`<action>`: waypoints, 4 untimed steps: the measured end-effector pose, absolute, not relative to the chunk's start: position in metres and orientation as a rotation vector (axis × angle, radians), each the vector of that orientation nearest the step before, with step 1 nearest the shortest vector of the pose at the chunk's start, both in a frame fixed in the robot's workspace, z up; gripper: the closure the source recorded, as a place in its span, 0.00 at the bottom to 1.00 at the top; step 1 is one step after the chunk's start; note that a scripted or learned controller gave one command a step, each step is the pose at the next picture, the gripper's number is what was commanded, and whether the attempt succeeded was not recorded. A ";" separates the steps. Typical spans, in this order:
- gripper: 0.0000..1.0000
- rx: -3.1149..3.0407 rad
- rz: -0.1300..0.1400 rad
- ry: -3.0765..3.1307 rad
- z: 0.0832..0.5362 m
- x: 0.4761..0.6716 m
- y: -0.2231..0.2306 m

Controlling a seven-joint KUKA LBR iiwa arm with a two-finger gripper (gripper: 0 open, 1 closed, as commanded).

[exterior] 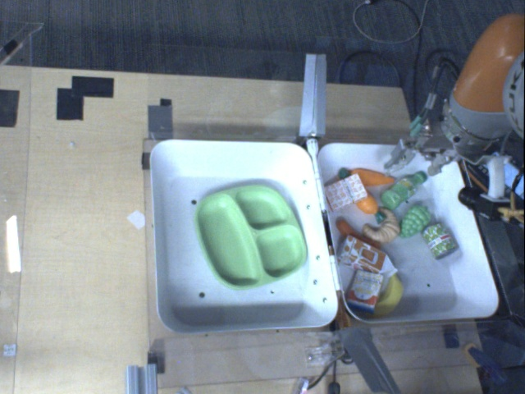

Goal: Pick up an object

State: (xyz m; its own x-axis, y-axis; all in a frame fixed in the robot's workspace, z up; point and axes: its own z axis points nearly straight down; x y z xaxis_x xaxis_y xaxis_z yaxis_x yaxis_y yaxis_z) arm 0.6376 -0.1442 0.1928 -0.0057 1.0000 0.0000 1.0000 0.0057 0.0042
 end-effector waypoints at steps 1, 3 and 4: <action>0.00 2.277 0.035 2.136 0.116 0.618 -0.099; 1.00 2.203 0.014 2.226 0.163 0.660 -0.116; 1.00 2.324 0.008 2.109 0.231 0.641 -0.022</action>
